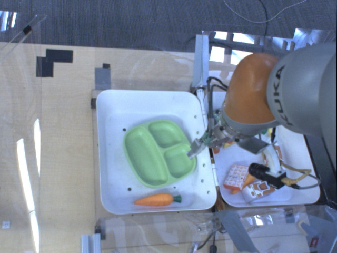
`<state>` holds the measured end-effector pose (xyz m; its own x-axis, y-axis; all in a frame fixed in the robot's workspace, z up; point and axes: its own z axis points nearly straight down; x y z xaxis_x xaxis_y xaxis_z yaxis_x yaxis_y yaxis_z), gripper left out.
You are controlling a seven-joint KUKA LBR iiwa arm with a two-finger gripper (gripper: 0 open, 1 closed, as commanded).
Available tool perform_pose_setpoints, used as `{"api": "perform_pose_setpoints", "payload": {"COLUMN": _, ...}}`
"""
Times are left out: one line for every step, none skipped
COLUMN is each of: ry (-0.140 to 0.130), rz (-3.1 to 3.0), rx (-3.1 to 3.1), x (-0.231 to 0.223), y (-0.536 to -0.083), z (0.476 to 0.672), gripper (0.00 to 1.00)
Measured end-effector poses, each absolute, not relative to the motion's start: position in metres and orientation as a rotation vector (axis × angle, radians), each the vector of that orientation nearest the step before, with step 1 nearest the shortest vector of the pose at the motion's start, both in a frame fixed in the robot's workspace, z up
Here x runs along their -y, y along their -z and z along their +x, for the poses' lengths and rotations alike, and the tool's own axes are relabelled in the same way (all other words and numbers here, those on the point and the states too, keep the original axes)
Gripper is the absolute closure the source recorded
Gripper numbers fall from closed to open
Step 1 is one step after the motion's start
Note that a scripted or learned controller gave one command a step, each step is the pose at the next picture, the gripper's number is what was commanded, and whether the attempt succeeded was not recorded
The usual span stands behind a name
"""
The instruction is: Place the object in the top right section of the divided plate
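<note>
Item: toy carrot (154,200), orange with green stub, lying flat at the left bin's (105,141) 6 o'clock edge, just beside the green divided plate (158,154). Likely light, rigid, smooth plastic; best gripped across its thick middle. Pincer (196,148) over the plate's 3 o'clock rim; its spread cannot be told.

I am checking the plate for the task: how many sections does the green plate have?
3. The green divided plate has one long section on its left, one at top right, one at bottom right beside the gripper.
</note>
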<state>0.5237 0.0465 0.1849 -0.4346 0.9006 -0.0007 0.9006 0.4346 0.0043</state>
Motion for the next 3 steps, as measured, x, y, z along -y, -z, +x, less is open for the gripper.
{"api": "perform_pose_setpoints", "payload": {"ry": -0.011, "rz": 1.666, "rx": -2.656, "x": -0.047, "y": -0.196, "z": 0.526, "gripper": 1.0}}
{"api": "perform_pose_setpoints", "payload": {"ry": -0.006, "rz": 1.513, "rx": -2.749, "x": -0.106, "y": -0.195, "z": 0.55, "gripper": 1.0}}
{"api": "perform_pose_setpoints", "payload": {"ry": -0.009, "rz": 1.291, "rx": -2.855, "x": -0.067, "y": -0.39, "z": 0.586, "gripper": 1.0}}
